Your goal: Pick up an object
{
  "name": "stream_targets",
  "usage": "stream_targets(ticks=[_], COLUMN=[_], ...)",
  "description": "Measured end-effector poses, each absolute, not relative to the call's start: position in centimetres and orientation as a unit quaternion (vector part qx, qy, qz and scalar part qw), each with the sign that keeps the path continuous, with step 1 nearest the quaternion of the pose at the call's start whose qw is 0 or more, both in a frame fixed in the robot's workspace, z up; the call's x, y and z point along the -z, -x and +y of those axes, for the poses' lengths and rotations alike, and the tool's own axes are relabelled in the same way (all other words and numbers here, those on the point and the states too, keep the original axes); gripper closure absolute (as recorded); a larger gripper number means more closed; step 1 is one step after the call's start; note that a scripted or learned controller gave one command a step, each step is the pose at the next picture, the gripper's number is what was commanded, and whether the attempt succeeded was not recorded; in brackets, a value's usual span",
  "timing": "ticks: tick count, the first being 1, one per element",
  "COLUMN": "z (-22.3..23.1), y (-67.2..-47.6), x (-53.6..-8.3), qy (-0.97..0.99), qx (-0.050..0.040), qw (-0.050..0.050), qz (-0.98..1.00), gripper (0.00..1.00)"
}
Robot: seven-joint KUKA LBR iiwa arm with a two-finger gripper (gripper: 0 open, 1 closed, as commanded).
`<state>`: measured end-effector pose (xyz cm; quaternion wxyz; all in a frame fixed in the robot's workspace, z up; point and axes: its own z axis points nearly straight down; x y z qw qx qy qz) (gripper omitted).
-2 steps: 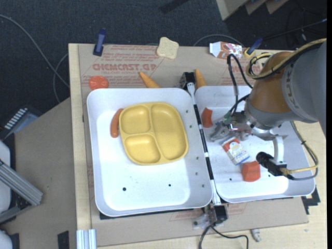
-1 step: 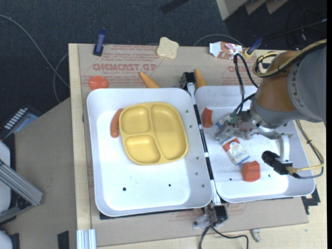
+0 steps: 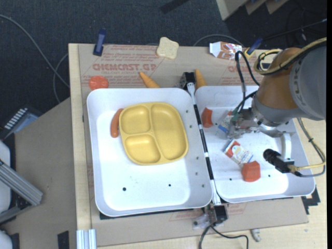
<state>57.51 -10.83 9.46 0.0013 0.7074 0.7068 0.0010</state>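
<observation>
Gripper [image 3: 232, 124] closure is not showing clearly, so I cannot tell. It is hanging low in the right white bin [image 3: 290, 188], seemingly approaching a pick. The next move is calling for settling over one object: the white-and-red packet [image 3: 237, 152], just beside, the red block [image 3: 251, 171] or the orange cylinder [image 3: 207, 117]. The left white bin [image 3: 155, 193] is holding a yellow divided plastic plate [image 3: 153, 133] and a red sausage [image 3: 114, 123].

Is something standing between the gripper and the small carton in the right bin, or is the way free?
Nothing visible stands between them. The gripper is in the right bin, and the small carton lies just below it in the picture, with only bare bin floor between.
</observation>
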Motion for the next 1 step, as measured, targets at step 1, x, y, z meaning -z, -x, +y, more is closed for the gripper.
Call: stream_targets(ticks=[1], z=[-10.82], y=[-57.5], x=[-9.44], qy=[-0.707], qx=[-0.0008], qw=[0.001], qz=[0.707], gripper=[0.0])
